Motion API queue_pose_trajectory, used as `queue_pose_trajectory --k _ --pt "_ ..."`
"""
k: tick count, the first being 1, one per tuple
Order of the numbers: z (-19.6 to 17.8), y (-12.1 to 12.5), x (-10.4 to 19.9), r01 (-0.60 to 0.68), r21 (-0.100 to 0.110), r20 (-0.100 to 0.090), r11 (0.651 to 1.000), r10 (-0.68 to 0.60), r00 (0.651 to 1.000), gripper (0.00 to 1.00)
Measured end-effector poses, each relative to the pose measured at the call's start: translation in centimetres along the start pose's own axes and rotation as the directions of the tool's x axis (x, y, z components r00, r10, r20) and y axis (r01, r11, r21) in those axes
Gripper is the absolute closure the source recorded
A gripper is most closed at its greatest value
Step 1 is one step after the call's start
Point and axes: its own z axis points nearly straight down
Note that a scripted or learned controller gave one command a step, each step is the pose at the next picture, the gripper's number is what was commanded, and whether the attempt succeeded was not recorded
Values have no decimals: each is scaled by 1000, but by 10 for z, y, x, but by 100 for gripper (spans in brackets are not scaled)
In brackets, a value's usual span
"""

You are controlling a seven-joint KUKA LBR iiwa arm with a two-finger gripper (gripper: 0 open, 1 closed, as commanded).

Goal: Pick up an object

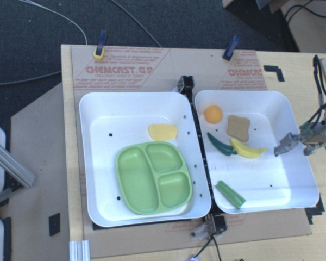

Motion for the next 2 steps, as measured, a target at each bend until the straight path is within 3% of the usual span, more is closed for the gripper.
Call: queue_pose_trajectory --k 1,2 --pt "-6 3 0 4 -12 4 1000 -4 1000 0" --pt "56 -3 -1 2 -6 1 1000 -2 1000 0"
